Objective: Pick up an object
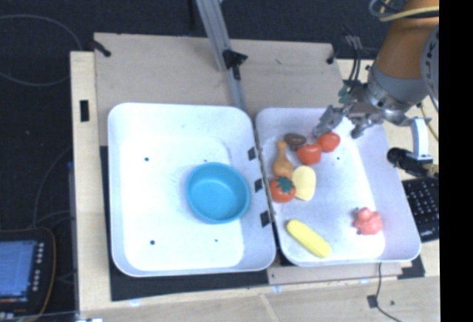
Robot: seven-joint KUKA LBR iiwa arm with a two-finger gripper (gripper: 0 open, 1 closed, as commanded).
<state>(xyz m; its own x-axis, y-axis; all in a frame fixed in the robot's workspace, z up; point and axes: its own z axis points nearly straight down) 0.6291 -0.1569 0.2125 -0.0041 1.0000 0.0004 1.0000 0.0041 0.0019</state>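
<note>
My gripper point(343, 127) hangs over the far end of the right bin point(392, 187), its two fingers spread apart and nothing between them. Just below its left finger lie two red tomato-like toys point(329, 141) point(309, 154). Next to them lie a small brown piece point(294, 140) and a tan gourd-shaped toy point(281, 158). Nearer the bin's left wall lie a red fruit with a green top point(281, 189) and a pale yellow piece point(304, 182). A yellow banana-like toy point(308, 238) and a pink toy point(367, 220) lie toward the front.
The left bin point(140, 136) holds a blue bowl point(216, 192). A grey metal pole point(211, 18) slants down to the gap between the bins. A black keyboard point(423, 206) lies off the right bin's edge.
</note>
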